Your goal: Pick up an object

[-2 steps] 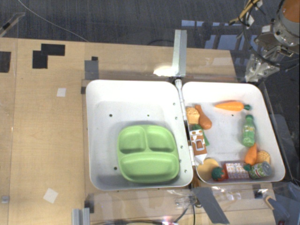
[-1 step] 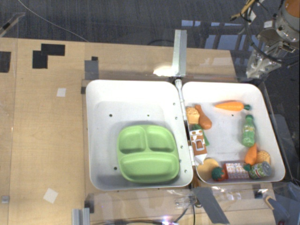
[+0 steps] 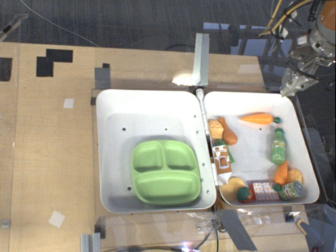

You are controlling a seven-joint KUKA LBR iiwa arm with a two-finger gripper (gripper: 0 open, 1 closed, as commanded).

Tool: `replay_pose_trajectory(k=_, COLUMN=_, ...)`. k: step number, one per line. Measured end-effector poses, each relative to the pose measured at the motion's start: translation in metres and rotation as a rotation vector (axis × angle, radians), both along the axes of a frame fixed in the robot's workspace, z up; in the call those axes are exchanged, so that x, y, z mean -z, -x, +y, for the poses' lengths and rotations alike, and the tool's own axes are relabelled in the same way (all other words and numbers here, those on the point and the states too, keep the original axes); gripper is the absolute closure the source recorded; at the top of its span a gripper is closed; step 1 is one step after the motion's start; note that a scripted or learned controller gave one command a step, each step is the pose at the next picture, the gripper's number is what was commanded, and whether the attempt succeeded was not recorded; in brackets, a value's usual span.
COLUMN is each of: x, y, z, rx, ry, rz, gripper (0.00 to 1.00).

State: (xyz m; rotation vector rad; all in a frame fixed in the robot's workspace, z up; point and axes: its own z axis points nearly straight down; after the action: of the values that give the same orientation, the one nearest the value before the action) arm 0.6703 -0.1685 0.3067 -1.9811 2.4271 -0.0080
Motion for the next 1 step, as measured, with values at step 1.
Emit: replay_pose_trajectory(k=1, x=-0.0151, y=-0.0023, z=0.0014, rx=0.001, ry=-0.001, rz=-0.013, gripper=1.00)
